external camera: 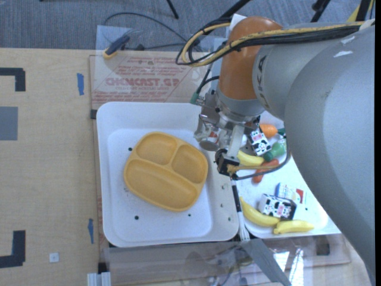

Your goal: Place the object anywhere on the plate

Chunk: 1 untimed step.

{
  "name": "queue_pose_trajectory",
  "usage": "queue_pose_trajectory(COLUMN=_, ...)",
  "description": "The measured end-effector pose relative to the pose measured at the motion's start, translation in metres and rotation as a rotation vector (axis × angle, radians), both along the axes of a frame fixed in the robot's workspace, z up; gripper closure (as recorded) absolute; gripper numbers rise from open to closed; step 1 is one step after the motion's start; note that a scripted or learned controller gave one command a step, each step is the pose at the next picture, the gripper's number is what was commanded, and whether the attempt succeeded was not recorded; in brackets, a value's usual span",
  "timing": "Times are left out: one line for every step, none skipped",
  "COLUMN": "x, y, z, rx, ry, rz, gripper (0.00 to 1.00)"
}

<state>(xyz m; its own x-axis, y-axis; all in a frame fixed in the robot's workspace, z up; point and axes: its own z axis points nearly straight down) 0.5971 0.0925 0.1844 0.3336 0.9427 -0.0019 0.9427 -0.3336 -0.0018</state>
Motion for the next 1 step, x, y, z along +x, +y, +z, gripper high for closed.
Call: queue_pose_trajectory(x=-0.0226, y=0.0389, z=0.0476, rx=0.001, ry=-0.002, rz=0.448, gripper=1.0)
